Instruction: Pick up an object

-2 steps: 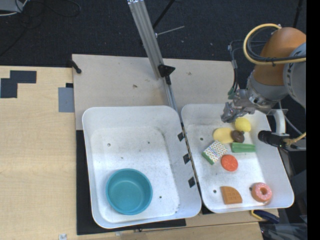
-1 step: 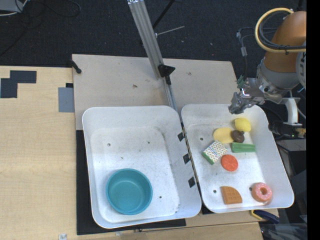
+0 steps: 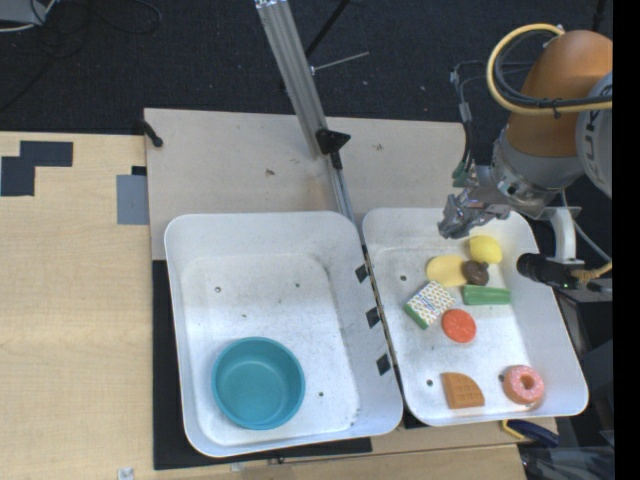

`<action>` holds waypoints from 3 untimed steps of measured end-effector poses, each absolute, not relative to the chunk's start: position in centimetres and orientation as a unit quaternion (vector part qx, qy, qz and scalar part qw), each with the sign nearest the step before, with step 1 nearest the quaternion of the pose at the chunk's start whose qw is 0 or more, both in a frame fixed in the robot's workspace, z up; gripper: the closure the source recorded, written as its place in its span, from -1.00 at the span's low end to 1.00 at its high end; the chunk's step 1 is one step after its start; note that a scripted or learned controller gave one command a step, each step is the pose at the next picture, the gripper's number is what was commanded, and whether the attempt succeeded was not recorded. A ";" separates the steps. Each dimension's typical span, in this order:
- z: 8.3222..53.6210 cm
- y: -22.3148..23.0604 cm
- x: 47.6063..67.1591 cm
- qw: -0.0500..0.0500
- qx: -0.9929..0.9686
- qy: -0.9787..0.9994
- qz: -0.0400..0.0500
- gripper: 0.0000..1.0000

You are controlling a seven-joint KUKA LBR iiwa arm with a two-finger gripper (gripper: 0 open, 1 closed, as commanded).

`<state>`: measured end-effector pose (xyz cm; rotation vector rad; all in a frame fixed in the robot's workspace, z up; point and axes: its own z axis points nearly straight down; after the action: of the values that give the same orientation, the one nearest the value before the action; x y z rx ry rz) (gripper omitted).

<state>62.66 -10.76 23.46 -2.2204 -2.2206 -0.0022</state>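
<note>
Lying in a loose cluster in the upper half of the right-hand white bin (image 3: 560,368), the small objects up for picking sit close together: a yellow ball (image 3: 486,248) nearest the far rim, a yellow lemon-like piece (image 3: 444,269) just left of it, and a small dark brown item (image 3: 477,273) between and below them. A green bar (image 3: 486,294) lies flat beside these, with a green-and-white checkered block (image 3: 429,304) tilted to its left and a red-orange disc (image 3: 459,326) just below. Well apart, near the bin's front edge, rest a tan wedge resembling toast (image 3: 462,391) and a pink-frosted doughnut (image 3: 523,385).

The gripper (image 3: 462,216) hangs at the bin's far rim, just above and left of the yellow ball; nothing can be seen between its fingers, and whether they are spread or closed cannot be told from this angle. Behind it rises the grey arm with its orange band (image 3: 560,73), reaching in from the right, a yellow cable (image 3: 505,53) looped beside it.

The left-hand white bin (image 3: 200,258) holds a teal bowl (image 3: 258,382), upright in its front corner. The two bins touch along their inner edges, where black clips (image 3: 372,316) sit. A slanted aluminium rail (image 3: 295,68) crosses the pale board (image 3: 230,158) behind the bins, and a wooden bench top (image 3: 70,318) extends to the left.
</note>
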 end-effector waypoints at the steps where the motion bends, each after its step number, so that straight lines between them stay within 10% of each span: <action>1: 22.5 -6.6 60.8 0.001 -0.707 -0.707 0.000 1.00; 3: 23.0 3.4 56.6 0.001 -0.707 -0.708 0.000 1.00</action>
<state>56.60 3.42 23.01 -2.2185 -2.2212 -0.0003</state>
